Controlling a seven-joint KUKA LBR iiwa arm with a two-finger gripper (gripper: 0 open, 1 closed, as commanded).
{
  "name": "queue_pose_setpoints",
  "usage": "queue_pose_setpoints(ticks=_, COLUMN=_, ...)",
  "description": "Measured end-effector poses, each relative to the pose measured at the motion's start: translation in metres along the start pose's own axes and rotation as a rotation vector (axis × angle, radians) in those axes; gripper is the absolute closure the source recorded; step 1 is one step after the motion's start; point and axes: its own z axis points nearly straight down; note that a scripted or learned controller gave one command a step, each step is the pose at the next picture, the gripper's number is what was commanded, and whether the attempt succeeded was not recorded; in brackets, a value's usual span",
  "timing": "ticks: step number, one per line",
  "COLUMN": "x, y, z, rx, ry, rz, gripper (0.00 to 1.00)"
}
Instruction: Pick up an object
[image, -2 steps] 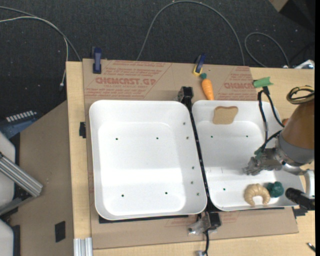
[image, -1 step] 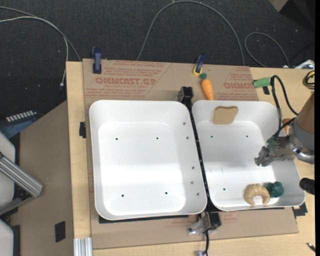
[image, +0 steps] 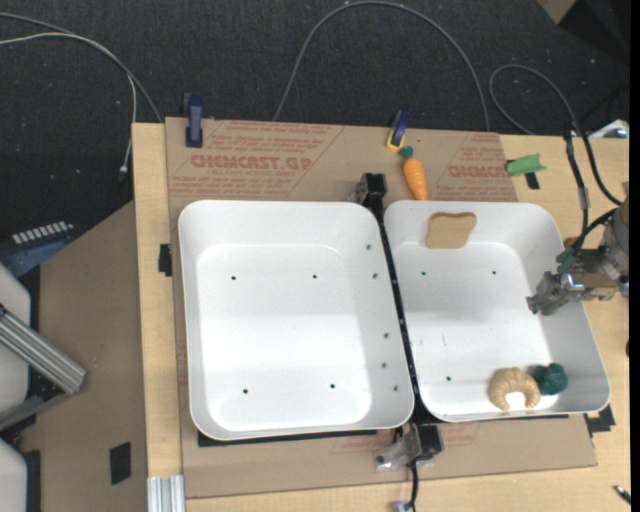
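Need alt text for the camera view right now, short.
The gripper hangs at the right bin's right wall, holding nothing visible. That bin contains a toast slice, croissant and green object; a toy carrot lies on the board behind.

One camera hangs fixed above the bench (image: 300, 140), looking down at a slant so the far edge sits toward the top. It stands back enough to take in both white bins whole, the left bin (image: 290, 225) and the right bin (image: 480, 300), plus dark floor and cables beyond. The arm's tool (image: 550, 297) enters at the right edge.
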Motion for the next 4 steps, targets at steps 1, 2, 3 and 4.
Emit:
queue_pose_setpoints(ticks=1, x=0.000, y=0.001, z=-0.037, rx=0.002, ry=0.000, rz=0.000, gripper=1.00)
queue_pose_setpoints(ticks=2, x=0.057, y=0.018, z=-0.035, rx=0.005, ry=0.002, rz=-0.004, gripper=1.00)
queue_pose_setpoints(ticks=3, x=0.113, y=0.045, z=-0.027, rx=0.006, ry=0.003, rz=-0.005, gripper=1.00)
queue_pose_setpoints(ticks=4, x=0.169, y=0.060, z=-0.017, rx=0.006, ry=0.002, rz=-0.004, gripper=1.00)
